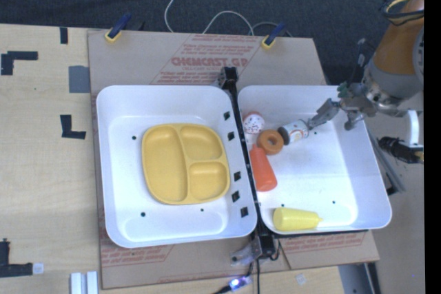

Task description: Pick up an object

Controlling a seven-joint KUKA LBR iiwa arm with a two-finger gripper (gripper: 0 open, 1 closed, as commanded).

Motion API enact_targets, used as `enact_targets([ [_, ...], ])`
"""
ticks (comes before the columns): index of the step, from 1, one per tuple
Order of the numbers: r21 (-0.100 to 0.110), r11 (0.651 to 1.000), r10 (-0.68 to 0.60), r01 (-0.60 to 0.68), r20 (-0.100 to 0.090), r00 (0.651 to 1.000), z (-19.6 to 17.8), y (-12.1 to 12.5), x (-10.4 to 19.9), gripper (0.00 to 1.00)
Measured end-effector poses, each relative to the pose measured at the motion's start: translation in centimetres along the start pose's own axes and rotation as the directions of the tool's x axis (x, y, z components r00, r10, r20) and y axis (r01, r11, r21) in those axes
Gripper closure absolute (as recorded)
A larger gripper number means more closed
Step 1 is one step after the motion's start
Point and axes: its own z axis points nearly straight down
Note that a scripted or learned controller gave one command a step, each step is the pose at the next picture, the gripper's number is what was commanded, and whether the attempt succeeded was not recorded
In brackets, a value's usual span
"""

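Observation:
The right bin (358, 182) holds a small white bottle (295, 129), an orange ring (271, 141), a white ball with red dots (253, 124), an orange-red cylinder (262, 169) and a yellow lemon-shaped piece (296, 219). My gripper (335, 119) hangs over the bin's far right part, open, with nothing between its fingers. One finger (321, 113) points down-left and ends just right of the bottle. The other finger (353, 122) stands near the bin's right wall.
A yellow divided plate (186, 163) lies in the left bin (117, 120). The divider (238, 141) between the bins runs just left of the ball and the cylinder. Cables (227, 17) lie behind the bins.

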Motion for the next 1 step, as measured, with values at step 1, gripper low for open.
enact_targets([
  [1, -0.014, 1.000, -0.004, 0.004, 0.003, 1.000, -0.82, 0.34, 0.05, 0.00],
])
